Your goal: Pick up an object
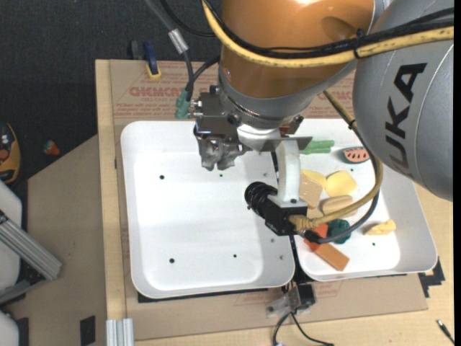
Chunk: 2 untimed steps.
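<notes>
— Where are the objects?
— The toy pieces (328, 193) lie in the right bin (403, 254), well apart from the gripper (216, 153).
— And the arm?
— It hangs over the left bin (144, 215)'s far edge; whether the gripper holds anything, I cannot tell.

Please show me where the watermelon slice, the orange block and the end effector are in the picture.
watermelon slice (354, 153): camera view, middle of its red face.
orange block (332, 255): camera view, middle of its top face.
end effector (216, 157): camera view, between its fingertips, above the left bin (144, 193).
</notes>
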{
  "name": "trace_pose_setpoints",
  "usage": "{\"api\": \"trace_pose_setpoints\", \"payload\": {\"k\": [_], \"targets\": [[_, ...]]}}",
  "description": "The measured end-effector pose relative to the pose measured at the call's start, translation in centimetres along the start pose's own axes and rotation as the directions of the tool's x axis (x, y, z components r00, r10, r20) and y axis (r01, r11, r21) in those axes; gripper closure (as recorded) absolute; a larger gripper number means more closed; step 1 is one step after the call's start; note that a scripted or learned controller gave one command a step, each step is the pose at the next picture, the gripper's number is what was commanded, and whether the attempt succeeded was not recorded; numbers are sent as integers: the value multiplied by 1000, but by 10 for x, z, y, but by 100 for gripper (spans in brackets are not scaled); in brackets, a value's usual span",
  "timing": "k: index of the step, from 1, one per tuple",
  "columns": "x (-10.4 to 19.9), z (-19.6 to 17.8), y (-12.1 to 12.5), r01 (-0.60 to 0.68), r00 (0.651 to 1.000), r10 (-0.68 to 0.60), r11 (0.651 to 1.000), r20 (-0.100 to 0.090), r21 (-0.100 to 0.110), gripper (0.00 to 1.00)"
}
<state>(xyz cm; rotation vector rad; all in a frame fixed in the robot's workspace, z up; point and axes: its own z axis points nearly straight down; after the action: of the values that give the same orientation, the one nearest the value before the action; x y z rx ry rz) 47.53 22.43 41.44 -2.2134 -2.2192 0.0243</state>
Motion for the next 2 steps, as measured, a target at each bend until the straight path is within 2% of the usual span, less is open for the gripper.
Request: {"api": "trace_pose_setpoints", "payload": {"k": [1,2], "targets": [[0,-99,30,-2,1000,1,1000,-11,-28,100],[-1,-123,1,-1,1000,1,1000,-8,-21,100]]}}
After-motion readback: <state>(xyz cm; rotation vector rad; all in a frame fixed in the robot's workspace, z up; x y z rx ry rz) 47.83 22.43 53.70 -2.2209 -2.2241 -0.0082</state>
